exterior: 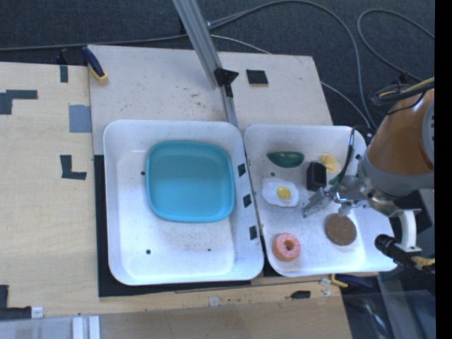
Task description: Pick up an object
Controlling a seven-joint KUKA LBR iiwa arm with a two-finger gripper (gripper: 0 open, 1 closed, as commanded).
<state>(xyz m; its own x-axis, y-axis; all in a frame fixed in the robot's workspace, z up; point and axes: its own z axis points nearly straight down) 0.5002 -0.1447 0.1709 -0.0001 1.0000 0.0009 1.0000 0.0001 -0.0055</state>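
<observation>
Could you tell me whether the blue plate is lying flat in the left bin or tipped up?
Flat. The blue plate lies face up on the floor of the left bin, its whole rim in view.

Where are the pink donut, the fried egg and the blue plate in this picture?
pink donut (287, 246), camera view, on its frosted ring
fried egg (280, 193), camera view, on the white beside the yolk
blue plate (190, 181), camera view, on its flat middle

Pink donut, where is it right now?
The pink donut lies in the right bin, near its front left corner, below the fried egg and left of the brown cookie.
</observation>
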